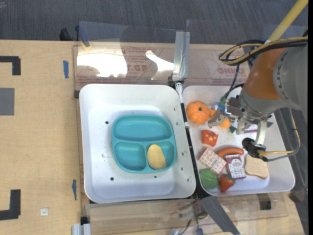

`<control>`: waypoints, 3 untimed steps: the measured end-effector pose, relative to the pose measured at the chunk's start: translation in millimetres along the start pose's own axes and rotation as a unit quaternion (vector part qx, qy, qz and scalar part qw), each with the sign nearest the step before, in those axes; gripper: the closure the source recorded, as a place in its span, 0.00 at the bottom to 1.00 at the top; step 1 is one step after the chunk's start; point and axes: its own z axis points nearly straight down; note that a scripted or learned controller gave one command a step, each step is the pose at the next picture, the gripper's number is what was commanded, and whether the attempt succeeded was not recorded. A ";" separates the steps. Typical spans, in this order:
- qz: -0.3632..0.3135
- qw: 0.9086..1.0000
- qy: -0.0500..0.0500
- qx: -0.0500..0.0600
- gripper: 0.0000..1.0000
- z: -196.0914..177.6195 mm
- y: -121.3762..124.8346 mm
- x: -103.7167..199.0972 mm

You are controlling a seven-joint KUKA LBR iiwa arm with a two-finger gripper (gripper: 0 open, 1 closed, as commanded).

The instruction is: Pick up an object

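Observation:
My gripper point(229, 121) hangs low over the back part of the right bin point(283, 180), just right of an orange toy pumpkin point(198, 111). A small orange piece point(225, 123) lies right at the gripper's tip; whether it is held is unclear. In front of the gripper lie a red piece point(209, 137), a red sausage point(229, 151), a checkered waffle point(212, 160), a small carton point(236, 169), a bread slice point(256, 167), a green vegetable point(208, 178) and a strawberry point(226, 183).
The left bin point(93, 131) holds a teal divided plate point(142, 131) with a yellow potato point(156, 156) in its front right compartment. A ridge point(187, 136) separates the two bins. Black and yellow cables point(274, 153) trail from the wrist over the right bin.

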 end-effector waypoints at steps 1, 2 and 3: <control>0.017 1.000 -0.001 0.005 0.00 21.5 70.8 5.9; 0.017 1.000 -0.003 0.009 1.00 13.0 69.7 4.9; 0.004 1.000 0.002 -0.003 1.00 -82.5 61.3 73.4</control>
